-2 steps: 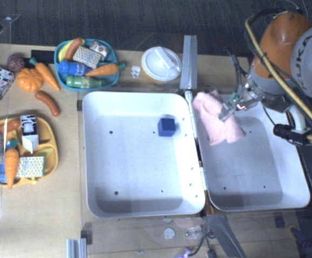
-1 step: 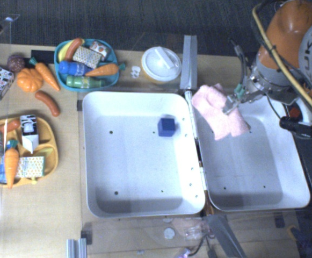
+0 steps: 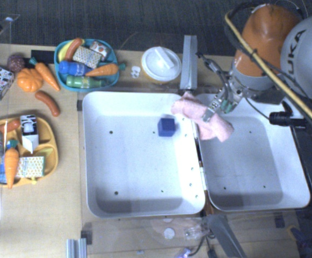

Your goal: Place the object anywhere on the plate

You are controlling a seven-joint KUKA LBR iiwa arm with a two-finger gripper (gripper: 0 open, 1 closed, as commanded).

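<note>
The gripper [image 3: 216, 107] sits low over the pink cloth [image 3: 204, 118], fingers pressed into its folds; whether they are apart or pinched is impossible to tell. The cloth drapes across the seam between the bins, mostly in the right bin [image 3: 263, 187]. The left bin [image 3: 123, 192] holds a blue cube [image 3: 167, 126]. Behind, a white lidded container [image 3: 161, 63] and a blue bowl of toy food [image 3: 87, 63] sit on the wooden bench [image 3: 48, 219]. At left, a yellow plate [image 3: 48, 144] of toy food.
</note>
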